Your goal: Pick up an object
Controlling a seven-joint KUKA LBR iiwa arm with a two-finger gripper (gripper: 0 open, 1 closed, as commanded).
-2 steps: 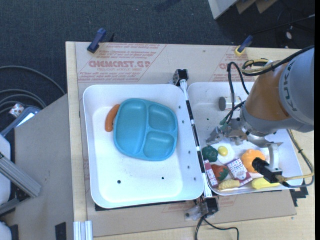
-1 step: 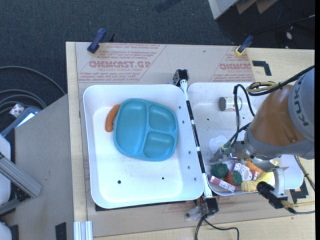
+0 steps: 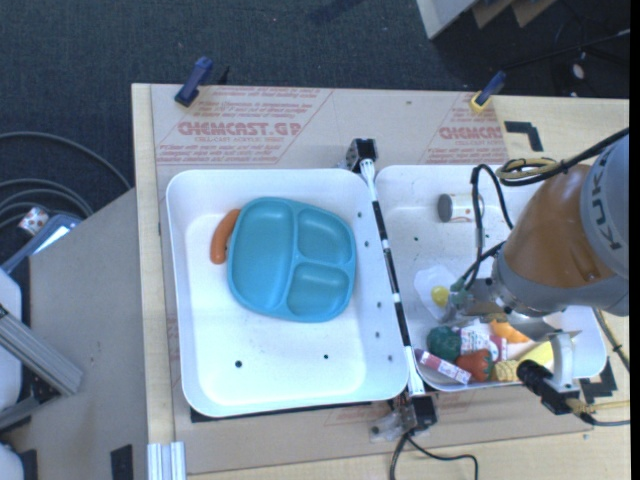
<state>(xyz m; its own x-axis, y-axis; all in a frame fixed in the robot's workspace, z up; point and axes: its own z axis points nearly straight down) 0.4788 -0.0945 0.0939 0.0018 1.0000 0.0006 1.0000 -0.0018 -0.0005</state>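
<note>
Crowded plastic toys (image 3: 470,353) are packed under the gripper (image 3: 478,318), whose jaw state cannot be told, so a neighbour could be snagged instead.

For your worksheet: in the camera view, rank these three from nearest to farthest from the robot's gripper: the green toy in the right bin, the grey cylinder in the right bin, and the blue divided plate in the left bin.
Measured from the gripper:
1. Green toy, just beside it, right bin's near end.
2. Grey cylinder, right bin's far end.
3. Blue divided plate, across the divider, in the left bin.
</note>
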